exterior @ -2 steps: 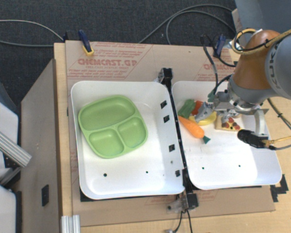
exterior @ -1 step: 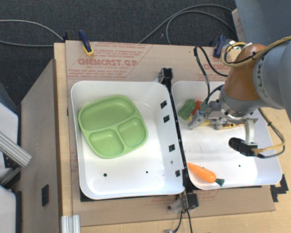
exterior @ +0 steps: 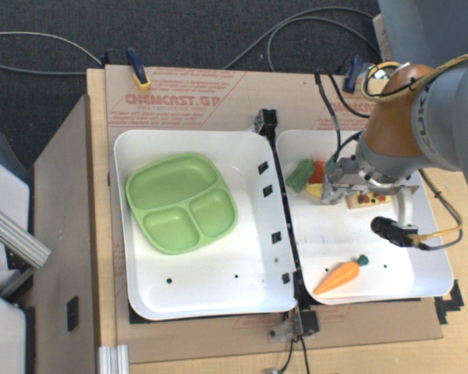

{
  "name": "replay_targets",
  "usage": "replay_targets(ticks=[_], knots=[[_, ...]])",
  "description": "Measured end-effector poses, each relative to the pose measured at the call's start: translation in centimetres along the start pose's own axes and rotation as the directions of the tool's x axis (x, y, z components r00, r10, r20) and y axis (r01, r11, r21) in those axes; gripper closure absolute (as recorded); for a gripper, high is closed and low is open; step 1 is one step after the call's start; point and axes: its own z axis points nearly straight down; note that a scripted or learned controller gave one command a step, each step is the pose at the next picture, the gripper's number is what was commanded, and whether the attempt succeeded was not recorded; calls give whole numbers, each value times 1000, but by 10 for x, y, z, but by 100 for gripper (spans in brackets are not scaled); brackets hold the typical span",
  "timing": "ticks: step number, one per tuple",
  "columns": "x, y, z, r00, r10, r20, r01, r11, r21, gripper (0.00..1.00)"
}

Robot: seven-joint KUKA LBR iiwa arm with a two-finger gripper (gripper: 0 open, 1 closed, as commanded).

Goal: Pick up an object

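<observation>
Hovering low over the right bin (exterior: 421, 275), jaws (exterior: 345, 187) sit among small items; their spread cannot be told. Green piece (exterior: 299, 175) lies just beside at 9 o'clock. Carrot (exterior: 340, 275) lies well apart at 6 o'clock, long axis 8-to-2. Green plate (exterior: 179, 201) occupies the left bin (exterior: 140, 298).

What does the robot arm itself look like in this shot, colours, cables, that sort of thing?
The arm is a thick, rounded grey tube ending in a glossy orange band above the wrist. Below that sits a grey metal gripper block. Black cables loop around the wrist, and a yellowish cable trails beside it.
</observation>
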Motion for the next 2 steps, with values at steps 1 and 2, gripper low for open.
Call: replay_targets(ticks=[1,2], knots=[[-1,1,-43,1000,-1,3,1,1000,-5,100],[-8,1,-89,1000,0,3,0,1000,-6,100]])
